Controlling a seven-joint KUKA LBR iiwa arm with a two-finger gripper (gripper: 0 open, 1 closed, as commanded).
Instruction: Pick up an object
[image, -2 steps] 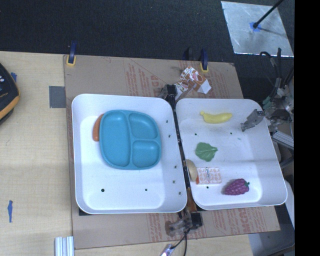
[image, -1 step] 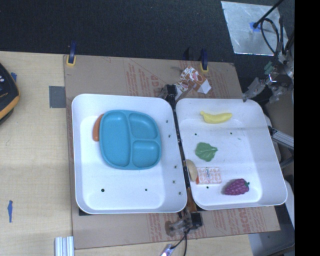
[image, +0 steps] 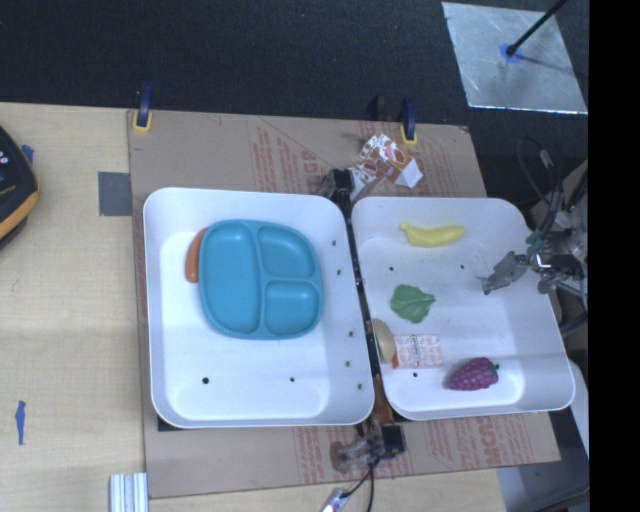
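Observation:
The right bin (image: 520, 395) holds a yellow banana (image: 432, 234) at the back, a green leaf-shaped piece (image: 411, 302) in the middle, a purple bunch of grapes (image: 472, 374) at the front, a small white and orange packet (image: 418, 350), and a beige piece (image: 383, 340) against the left wall. My gripper (image: 518, 287) hovers over the bin's right side, right of the green piece and above the grapes. Its fingers are spread open with nothing between them.
The left bin (image: 180, 390) holds a blue divided plate (image: 262, 278) with an orange item (image: 191, 256) poking out from under its left edge. A crumpled wrapper (image: 385, 160) lies on the cardboard behind the bins. Cables run near the right edge.

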